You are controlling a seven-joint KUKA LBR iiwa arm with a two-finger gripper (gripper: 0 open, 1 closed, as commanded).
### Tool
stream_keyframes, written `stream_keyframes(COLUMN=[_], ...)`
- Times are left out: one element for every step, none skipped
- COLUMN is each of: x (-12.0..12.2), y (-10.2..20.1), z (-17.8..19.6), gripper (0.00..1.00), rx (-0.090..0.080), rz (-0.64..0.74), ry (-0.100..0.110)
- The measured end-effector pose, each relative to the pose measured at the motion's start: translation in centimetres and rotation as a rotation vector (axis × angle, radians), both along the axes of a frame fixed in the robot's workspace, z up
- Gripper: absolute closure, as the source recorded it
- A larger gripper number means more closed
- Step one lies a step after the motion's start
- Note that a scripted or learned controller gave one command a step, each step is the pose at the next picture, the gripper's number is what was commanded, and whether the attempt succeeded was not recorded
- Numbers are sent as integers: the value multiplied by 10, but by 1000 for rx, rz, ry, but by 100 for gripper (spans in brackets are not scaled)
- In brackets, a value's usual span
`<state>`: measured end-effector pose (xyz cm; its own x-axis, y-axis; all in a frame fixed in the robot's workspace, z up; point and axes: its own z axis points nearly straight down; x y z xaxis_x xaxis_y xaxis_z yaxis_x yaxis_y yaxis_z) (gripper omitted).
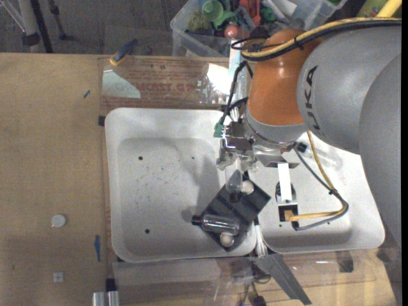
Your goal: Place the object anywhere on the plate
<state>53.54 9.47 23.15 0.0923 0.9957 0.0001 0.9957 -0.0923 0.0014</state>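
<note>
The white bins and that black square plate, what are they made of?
White bins: probably plastic, with a smooth matte surface and rounded moulded rims. Black plate: flat, dark and dull; perhaps plastic or rubber, I can't tell which.

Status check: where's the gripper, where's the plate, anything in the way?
Gripper low over the left bin, above the dark plate. Dark bottle-like object and small white ball on the plate's near end. Grip state unclear.

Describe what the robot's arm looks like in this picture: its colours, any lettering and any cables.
The arm is smooth and grey with a wide orange band above the wrist. Dark letters reading KUKA run down its side. A yellow and black cable lies across the top, and thin yellow cables loop below the wrist.
</note>
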Motion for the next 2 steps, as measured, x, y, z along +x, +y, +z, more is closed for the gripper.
stream_keyframes(x=[-25,-57], y=[82,121], z=[-44,-71], gripper=[100,100], rx=[-1,0], rz=[-283,-122], ry=[8,7])
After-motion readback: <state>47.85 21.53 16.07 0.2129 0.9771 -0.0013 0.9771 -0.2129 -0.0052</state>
